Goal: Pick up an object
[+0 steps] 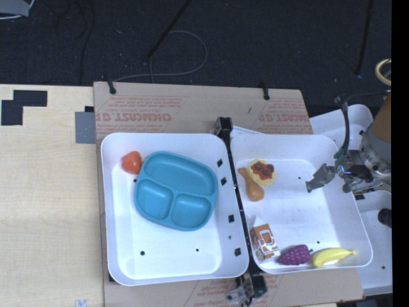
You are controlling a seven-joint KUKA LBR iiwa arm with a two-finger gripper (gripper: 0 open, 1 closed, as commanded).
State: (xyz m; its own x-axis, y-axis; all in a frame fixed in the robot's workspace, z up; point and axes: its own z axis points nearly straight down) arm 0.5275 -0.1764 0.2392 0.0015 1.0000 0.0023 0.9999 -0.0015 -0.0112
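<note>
I reach in from the right, my wrist hanging over the far right rim of the right bin (300,165). My gripper (329,174) points leftward over that bin's upper right part, low above its white floor. My jaws stand apart with nothing between them.

Counting from the right bin: five things lie inside it. One drumstick (251,185) and one pizza slice (262,171) sit touching each other near its upper left, well to the left of my fingertips. Along its near edge sit one small carton (264,241) at the left, one bunch of purple grapes (294,255) beside it, and one banana (331,256) touching the grapes on their right.

Left of the right bin is the left bin (128,261). It holds one blue divided plate (175,190) and one tomato (131,162) touching the plate's upper left rim.
</note>
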